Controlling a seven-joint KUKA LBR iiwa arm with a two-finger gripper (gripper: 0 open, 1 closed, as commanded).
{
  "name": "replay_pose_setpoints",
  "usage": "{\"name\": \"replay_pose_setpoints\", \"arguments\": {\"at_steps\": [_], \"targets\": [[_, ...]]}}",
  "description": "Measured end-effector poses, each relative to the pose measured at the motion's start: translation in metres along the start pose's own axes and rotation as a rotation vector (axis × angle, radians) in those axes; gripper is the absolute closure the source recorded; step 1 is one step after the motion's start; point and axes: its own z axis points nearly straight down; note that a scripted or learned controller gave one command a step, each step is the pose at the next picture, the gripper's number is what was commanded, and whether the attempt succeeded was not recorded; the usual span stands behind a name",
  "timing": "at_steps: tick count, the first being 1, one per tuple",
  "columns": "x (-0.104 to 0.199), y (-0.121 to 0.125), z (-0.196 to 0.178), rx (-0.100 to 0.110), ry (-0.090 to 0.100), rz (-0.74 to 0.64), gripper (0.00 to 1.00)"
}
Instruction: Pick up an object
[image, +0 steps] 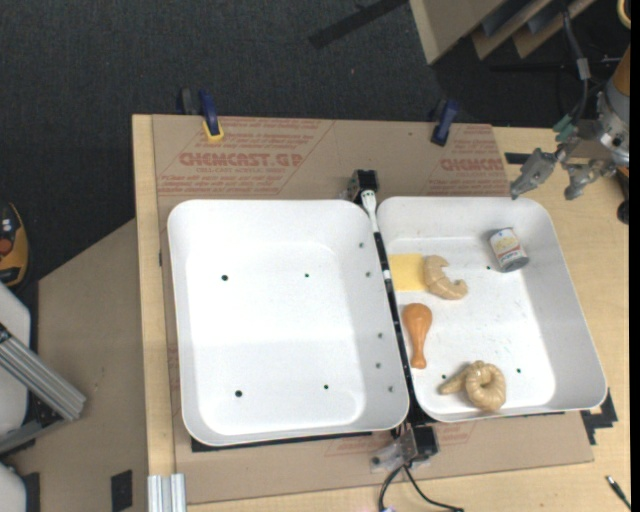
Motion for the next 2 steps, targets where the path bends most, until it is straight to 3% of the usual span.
{"name": "replay_pose_setpoints", "arguments": {"at_steps": [1, 2], "targets": [[0.0, 0.001, -0.012, -0.004, -0.003, -0.001, 1.0], [0.059, 0.004, -0.251, -0.024, -0.005, -0.006, 1.0]]}}
